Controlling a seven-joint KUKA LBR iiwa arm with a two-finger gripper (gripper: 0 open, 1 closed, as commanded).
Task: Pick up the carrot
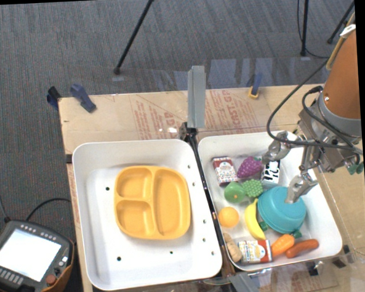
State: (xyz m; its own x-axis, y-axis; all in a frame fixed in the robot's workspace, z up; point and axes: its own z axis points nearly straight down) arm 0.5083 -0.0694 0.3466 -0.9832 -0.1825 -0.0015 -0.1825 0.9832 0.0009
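The carrot point(283, 245), short and orange with a bit of green at its top, lies near the front edge of the right bin point(330, 216), just in front of a teal bowl point(282, 211). A longer red-orange piece point(303, 247) lies beside it on the right. My gripper point(287, 168) hangs over the bin's back right part, above and behind the bowl. It is open, with one finger point(275, 149) near a black-and-white item and the other point(298, 187) over the bowl's rim. Nothing sits between them. The carrot is well apart from the gripper, toward the front.
The right bin is crowded: banana point(254, 222), orange ball point(228, 217), purple grapes point(250, 167), green fruit point(235, 193), red box point(224, 170), small carton point(255, 251). The left bin point(92, 178) holds a yellow divided plate point(152, 201). A grey post point(196, 98) stands behind the bins.
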